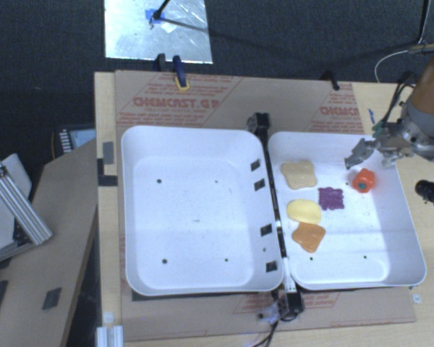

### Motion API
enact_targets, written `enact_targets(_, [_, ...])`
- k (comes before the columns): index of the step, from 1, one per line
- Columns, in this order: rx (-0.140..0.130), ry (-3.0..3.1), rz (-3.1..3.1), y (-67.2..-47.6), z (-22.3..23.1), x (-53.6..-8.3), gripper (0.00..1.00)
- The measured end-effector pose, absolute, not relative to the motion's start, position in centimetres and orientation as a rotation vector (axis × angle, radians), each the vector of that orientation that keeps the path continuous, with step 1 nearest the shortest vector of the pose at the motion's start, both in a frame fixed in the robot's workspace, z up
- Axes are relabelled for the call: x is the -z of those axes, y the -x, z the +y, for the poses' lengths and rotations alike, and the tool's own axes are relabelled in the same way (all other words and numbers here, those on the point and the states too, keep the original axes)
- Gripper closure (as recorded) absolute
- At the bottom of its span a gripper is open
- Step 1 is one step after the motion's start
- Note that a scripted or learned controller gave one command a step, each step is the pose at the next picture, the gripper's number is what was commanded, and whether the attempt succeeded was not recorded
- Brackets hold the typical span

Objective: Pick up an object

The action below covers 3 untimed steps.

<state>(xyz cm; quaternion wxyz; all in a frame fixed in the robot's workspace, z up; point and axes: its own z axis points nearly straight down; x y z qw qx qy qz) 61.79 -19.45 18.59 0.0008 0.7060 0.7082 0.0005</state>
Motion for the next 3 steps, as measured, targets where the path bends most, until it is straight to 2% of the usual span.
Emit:
enact_targets(1, [-0.005,-2.211,2.225,-61.9,-19.5,-19.7,1.00])
enact_targets(2, [-0.012,-2.204,2.225,-64.3,-15.2,-28.1,1.00])
enact_targets(3, [-0.008,-2.204,2.238,-66.2,-4.2,-27.9,1.00])
